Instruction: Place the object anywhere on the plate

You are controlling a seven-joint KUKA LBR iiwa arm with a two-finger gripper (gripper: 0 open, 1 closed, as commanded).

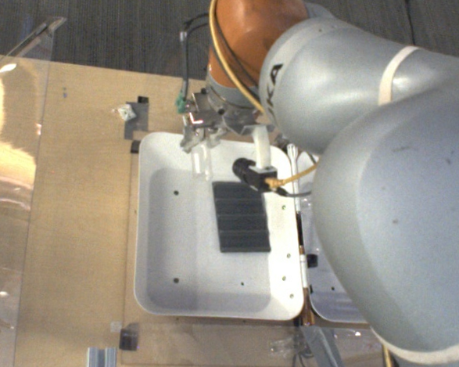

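A dark ribbed rectangular plate (242, 217) lies flat in the left white bin (159, 237), right of its middle. My gripper (230, 155) hangs over the bin's far edge, just beyond the plate. It is open, its two pale fingers (200, 159) set wide apart with nothing between them. A small black piece with a yellowish end (251, 174) sits at the plate's far right corner, right under the right finger. A yellow wire runs off from it to the right, and I cannot tell whether it is a loose object or part of the arm.
The big grey arm (386, 190) covers most of the right bin (327, 299), leaving only its near left corner showing. A small black bracket (138, 117) stands on the bench beyond the left bin's far left corner. Bare bench lies to the left.
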